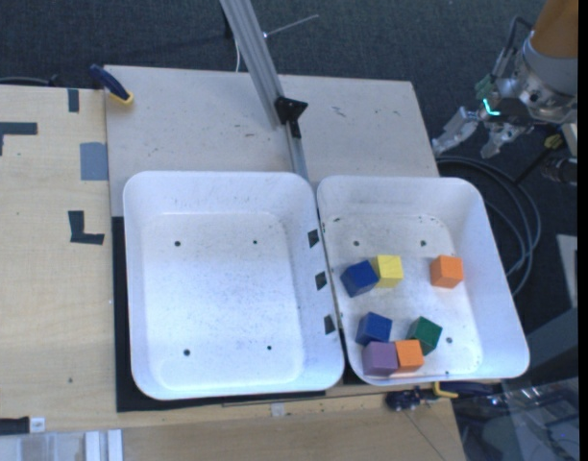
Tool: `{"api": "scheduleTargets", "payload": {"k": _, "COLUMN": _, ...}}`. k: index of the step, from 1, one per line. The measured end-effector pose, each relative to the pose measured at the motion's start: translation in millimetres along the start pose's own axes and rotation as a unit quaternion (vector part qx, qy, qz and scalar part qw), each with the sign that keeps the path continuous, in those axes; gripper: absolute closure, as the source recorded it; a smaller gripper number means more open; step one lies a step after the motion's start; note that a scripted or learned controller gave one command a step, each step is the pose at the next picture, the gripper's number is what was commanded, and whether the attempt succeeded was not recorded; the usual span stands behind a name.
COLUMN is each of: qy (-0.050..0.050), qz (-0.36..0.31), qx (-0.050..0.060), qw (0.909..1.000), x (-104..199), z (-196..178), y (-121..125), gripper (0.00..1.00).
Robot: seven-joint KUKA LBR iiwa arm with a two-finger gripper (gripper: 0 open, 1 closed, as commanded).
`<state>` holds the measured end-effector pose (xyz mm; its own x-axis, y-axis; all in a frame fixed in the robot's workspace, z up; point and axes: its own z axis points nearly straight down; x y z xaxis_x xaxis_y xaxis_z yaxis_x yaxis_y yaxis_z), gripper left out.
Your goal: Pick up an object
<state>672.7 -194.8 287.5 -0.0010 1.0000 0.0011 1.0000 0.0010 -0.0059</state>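
Note:
The right bin (467, 200) holds several small blocks. A blue block (359, 278) touches a yellow one (390, 270) near the middle, and an orange block (447, 271) lies to their right. Near the front edge sit another blue block (375, 327), a green block (426, 334), a purple block (379, 357) and a second orange block (409, 354). My gripper (477, 134) hangs at the upper right, outside the bin and above its far right corner. Its two fingers are spread apart with nothing between them.
The left bin (140, 200) stands beside the right one. A slanted metal rail (256, 51) runs from the top down to the seam between the bins. Black cables (520, 209) loop to the right of the bench. A blue and yellow tool (111, 83) lies at the far left.

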Motion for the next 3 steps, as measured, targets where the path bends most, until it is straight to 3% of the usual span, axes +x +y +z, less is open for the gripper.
{"api": "scheduleTargets", "payload": {"k": 1, "qy": -0.001, "qz": -0.001, "qx": -0.002, "qw": 1.0000, "x": 0, "z": -4, "y": 1, "gripper": 0.00}}
{"api": "scheduleTargets", "payload": {"k": 3, "qy": 0.000, "qz": 0.000, "qx": 0.001, "qw": 1.0000, "x": -6, "z": 123, "y": -4, "gripper": 0.00}}
